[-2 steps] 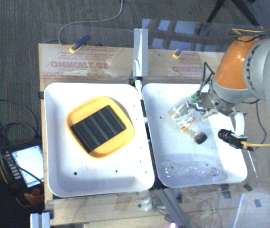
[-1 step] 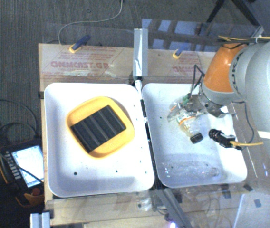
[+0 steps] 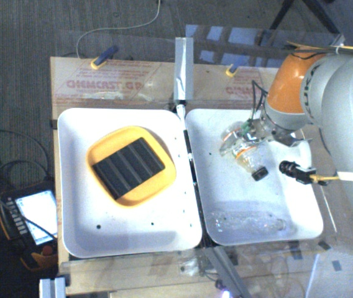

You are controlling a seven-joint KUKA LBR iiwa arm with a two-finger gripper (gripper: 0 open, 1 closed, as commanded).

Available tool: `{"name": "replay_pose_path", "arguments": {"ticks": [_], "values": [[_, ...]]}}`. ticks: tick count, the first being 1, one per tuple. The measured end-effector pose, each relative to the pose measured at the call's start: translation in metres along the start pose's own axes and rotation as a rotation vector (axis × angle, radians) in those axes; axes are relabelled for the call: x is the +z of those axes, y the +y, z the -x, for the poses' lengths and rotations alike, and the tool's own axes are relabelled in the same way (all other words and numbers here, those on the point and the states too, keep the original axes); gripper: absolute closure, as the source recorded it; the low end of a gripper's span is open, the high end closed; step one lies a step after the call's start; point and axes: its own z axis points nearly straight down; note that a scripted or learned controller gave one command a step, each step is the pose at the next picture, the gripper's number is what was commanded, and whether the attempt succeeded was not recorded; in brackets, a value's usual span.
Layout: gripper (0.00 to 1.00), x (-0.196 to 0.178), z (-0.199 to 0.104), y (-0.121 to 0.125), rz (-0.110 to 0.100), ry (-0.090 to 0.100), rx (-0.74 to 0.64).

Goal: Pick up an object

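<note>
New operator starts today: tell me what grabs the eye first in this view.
The yellow tray with a black ribbed insert dominates the left bin. In the right bin, the tool hangs over a clear, crinkled plastic item beneath the arm's orange band.

One fixed camera looks down at a slant on the counter [image 3: 164, 85], both white bins [image 3: 71, 185] in frame, the arm [image 3: 325, 92] entering right of them.

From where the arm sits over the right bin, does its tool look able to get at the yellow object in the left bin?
Probably yes. The yellow object lies alone and uncovered in the left bin; only the low divider separates it from the tool.
</note>
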Motion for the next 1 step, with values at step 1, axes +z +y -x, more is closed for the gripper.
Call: {"name": "replay_pose_path", "arguments": {"ticks": [1], "values": [[1.00,-0.0090,-0.0008,0.0004,0.000,0.000,-0.001]]}}
